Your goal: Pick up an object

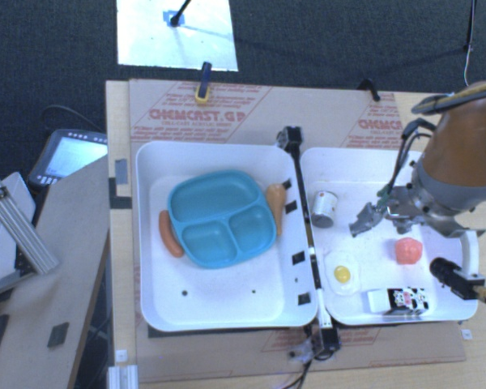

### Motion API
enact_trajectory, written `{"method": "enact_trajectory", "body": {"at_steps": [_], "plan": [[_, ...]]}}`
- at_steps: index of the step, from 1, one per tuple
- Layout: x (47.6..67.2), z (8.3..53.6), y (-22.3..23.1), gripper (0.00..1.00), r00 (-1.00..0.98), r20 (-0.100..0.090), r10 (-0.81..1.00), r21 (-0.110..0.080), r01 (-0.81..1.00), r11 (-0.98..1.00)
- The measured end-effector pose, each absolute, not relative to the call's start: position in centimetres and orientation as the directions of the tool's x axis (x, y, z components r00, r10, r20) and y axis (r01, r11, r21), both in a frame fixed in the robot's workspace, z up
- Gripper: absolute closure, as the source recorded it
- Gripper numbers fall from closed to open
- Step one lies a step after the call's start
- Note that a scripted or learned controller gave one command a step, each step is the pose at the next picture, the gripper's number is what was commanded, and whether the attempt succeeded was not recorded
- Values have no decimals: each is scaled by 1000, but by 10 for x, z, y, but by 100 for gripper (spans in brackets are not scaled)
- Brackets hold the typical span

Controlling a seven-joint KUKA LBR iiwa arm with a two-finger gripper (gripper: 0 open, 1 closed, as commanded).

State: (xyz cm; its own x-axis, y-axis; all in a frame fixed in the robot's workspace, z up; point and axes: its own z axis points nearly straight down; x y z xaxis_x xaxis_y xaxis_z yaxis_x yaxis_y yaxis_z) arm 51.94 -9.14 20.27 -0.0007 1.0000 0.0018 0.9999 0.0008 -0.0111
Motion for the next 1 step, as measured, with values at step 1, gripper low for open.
{"method": "enact_trajectory", "body": {"at_steps": [1], "plan": [[522, 208, -91, 0, -3, 0, 1000, 0, 1000, 3]]}}
